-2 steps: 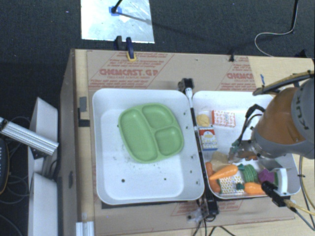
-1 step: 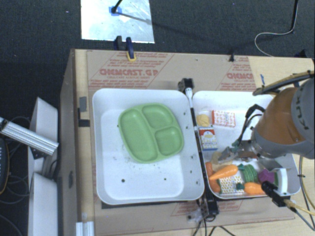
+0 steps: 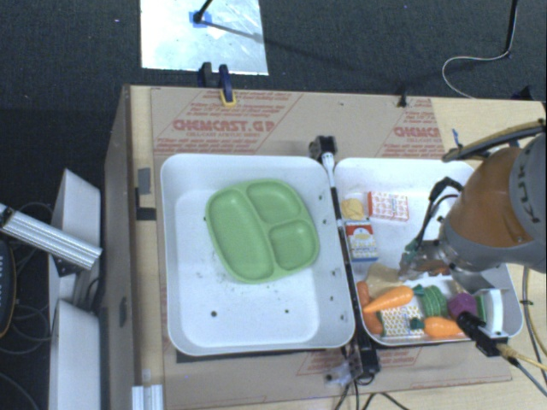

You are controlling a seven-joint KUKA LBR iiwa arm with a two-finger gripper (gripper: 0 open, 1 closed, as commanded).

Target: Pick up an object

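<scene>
The right bin (image 3: 402, 176) holds several small things. At its back lie a yellow piece (image 3: 352, 206), a white card with red dots (image 3: 388, 204) and a small red and blue box (image 3: 362, 240). Along the front lie an orange carrot (image 3: 389, 298), a checked block (image 3: 400, 319), a green toy (image 3: 432, 298), a purple toy (image 3: 461, 302) and a second orange piece (image 3: 442, 327). My gripper (image 3: 416, 260) hangs low in the middle of this bin, beside a tan piece (image 3: 382, 273) and just above the carrot and the green toy. Nothing shows between its fingers.
The left bin (image 3: 184, 254) holds a green divided plate (image 3: 261, 229). A raised divider (image 3: 339, 246) runs between the two bins. The arm's grey and orange body (image 3: 496, 216) covers the right bin's right side.
</scene>
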